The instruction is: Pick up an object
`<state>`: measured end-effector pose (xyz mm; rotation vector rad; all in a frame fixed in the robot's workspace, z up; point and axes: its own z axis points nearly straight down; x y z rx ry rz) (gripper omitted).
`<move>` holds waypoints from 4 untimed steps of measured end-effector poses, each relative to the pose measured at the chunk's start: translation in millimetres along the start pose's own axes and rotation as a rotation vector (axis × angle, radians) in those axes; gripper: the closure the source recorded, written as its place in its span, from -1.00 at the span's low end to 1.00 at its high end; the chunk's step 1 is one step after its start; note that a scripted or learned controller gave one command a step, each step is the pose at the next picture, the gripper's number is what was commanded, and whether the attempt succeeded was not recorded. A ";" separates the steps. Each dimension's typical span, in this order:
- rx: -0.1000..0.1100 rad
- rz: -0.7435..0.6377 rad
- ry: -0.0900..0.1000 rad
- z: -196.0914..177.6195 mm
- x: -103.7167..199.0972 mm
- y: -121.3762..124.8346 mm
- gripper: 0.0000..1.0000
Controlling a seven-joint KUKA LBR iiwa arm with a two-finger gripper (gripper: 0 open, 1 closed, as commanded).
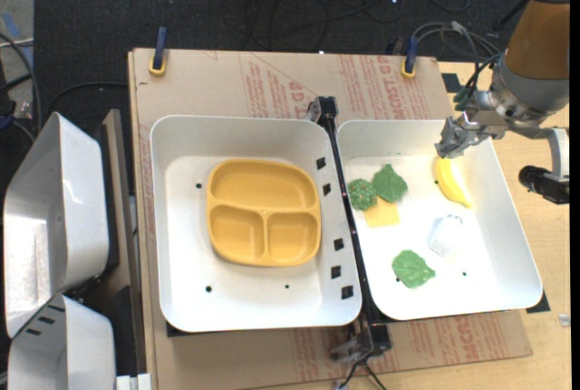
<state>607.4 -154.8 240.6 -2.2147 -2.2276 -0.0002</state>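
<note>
My gripper [450,146] hangs over the far right part of the right bin [507,288], just above the top end of a yellow banana [451,180]. Its fingertips sit close to the banana's upper tip, and nothing shows between them. Left of the banana lie a round green vegetable [362,193], a green leafy piece [391,183] and a yellow cheese-like wedge [382,215]. A pale translucent object [445,234] rests below the banana, and another green leafy piece [412,268] lies near the bin's front.
The left bin [172,288] holds a yellow divided tray [265,211]. A black divider [340,198] runs between the bins. Cardboard [236,80] lies under both bins, held by clamps at the back. A white container [50,207] stands far left.
</note>
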 end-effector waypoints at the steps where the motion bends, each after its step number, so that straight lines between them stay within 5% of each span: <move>1: 0.002 -0.001 0.001 -3.6 60.5 -12.8 1.00; 4: 0.003 -0.003 0.001 3.2 210.0 -61.3 1.00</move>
